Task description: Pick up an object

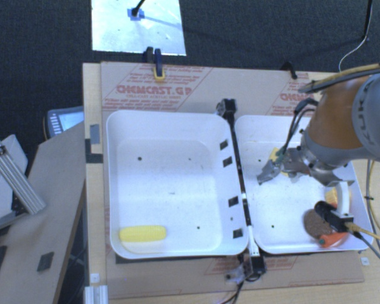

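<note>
My gripper [266, 173] hangs over the left middle of the right bin [266, 128], pointing toward the divider between the bins. Just behind it a small yellow object [276, 153] lies on the bin floor, partly hidden by the wrist. In the near right corner of that bin lie a brown round object [313, 223], an orange object [331, 239] and a yellow-orange piece [330, 197]. A yellow corn-like object [142, 234] rests in the near left corner of the left bin [171, 122]. I see nothing held in the gripper.
The grey and orange arm covers the right bin's far right part. Black clips [228, 162] line the divider between the bins. A yellow clamp [158, 68] sits on the cardboard behind the left bin. A metal plate [138, 18] lies beyond the bench.
</note>
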Robot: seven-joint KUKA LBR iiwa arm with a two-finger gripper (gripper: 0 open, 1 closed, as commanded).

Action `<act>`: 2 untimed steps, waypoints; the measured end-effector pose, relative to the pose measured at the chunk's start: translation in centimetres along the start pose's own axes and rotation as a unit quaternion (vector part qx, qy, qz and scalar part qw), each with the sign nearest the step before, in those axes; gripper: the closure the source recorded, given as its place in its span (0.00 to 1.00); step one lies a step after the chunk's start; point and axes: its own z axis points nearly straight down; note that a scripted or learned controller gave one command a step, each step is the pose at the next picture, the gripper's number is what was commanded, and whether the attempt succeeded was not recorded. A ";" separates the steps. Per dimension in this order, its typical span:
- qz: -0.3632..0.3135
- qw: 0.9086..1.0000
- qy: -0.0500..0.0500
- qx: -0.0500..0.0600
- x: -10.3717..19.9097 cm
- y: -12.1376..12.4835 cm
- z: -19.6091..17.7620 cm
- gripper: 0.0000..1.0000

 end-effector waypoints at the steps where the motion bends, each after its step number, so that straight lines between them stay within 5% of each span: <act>1: 0.005 1.000 -0.004 -0.003 -4.7 7.1 7.0 0.00; 2: 0.009 1.000 -0.005 -0.004 -11.3 4.0 -2.8 0.00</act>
